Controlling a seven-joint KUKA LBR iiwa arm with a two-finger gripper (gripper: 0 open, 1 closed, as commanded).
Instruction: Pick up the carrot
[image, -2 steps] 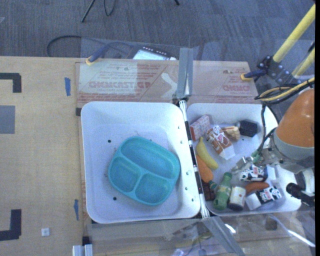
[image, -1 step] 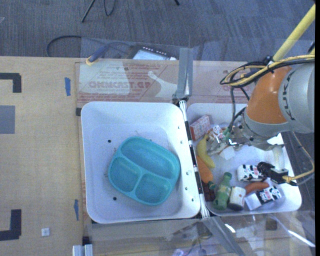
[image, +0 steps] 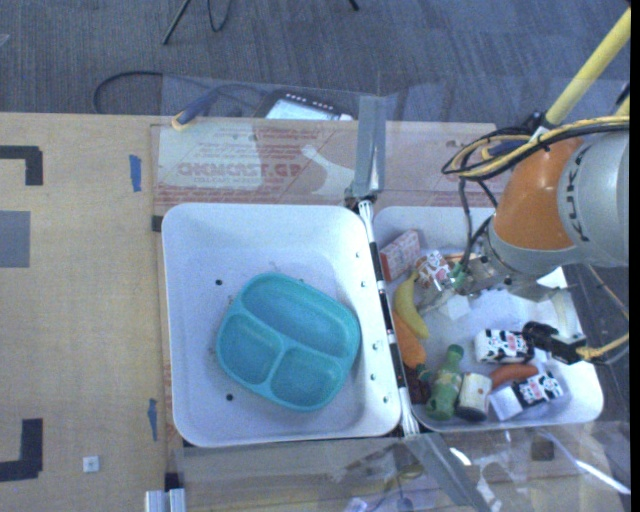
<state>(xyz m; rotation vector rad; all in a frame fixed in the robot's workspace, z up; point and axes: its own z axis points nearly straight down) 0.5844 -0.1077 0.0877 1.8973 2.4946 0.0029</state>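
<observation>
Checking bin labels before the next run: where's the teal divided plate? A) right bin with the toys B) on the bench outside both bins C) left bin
C: the teal divided plate lies flat inside the left bin, while the toy items sit in the right bin.

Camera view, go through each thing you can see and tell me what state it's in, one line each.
Carrot: lying in the right bin, not gripped.
Banana: lying by the bin's left wall.
Green bottle: lying on its side.
Teal plate: flat in the left bin, compartments bare.
Gripper: low over the right bin; finger state unclear.
</observation>
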